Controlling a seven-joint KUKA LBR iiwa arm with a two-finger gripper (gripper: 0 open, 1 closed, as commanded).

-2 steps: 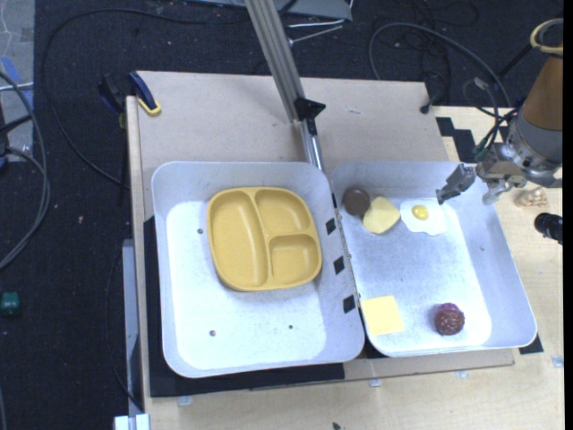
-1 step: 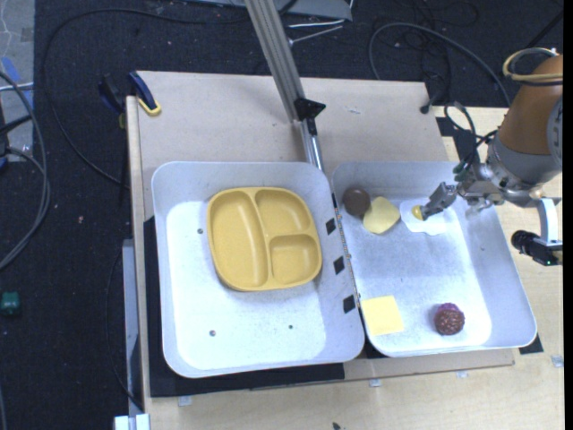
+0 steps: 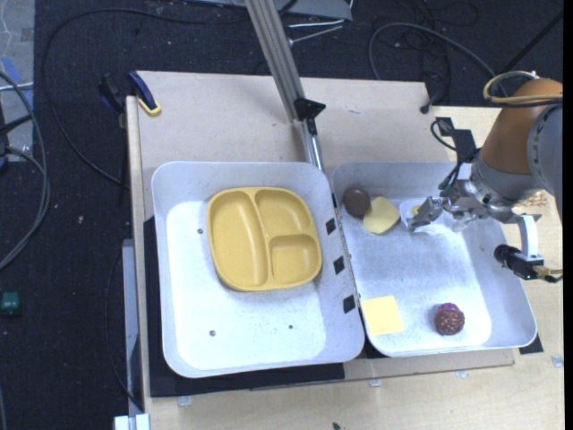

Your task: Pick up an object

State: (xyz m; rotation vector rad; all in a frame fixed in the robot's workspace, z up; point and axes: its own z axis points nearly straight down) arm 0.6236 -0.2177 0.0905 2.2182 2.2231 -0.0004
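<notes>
Yellow divided tray [image 3: 265, 238] fills the left bin; right bin [image 3: 501, 334] holds a brown ball [image 3: 357, 202], pale yellow lump [image 3: 381, 215], yellow square [image 3: 382, 314], maroon ball [image 3: 448, 319]. Approach step: pincer [image 3: 419, 218], apart and unladen, sits beside the lump, and should next close on it.

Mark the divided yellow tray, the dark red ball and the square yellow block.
divided yellow tray [image 3: 235, 240], camera view, large left compartment.
dark red ball [image 3: 448, 319], camera view, its top.
square yellow block [image 3: 382, 314], camera view, top face.
</notes>
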